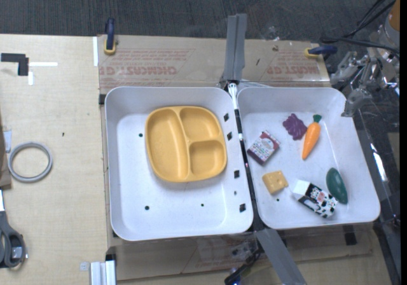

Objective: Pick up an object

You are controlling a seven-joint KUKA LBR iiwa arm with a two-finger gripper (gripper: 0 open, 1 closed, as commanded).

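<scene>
Two shallow white plastic bins sat side by side on the bench. The left bin (121,214) held a yellow plastic plate with three sections (186,144), a bit toward the far side.

The right bin (356,214) held six small things. A purple toy bunch of grapes (294,126) lay toward the far side, with an orange toy carrot (310,138) just to its right. A small pink and white carton (263,147) lay to the left, near the wall between the bins. Nearer than that lay a tan toy cracker (275,181). To its right was a black and white milk carton (315,198). A dark green toy vegetable (336,186) lay just right of that.

A grey ring of tape (28,161) lay on the bench, well to the left of both bins.
</scene>
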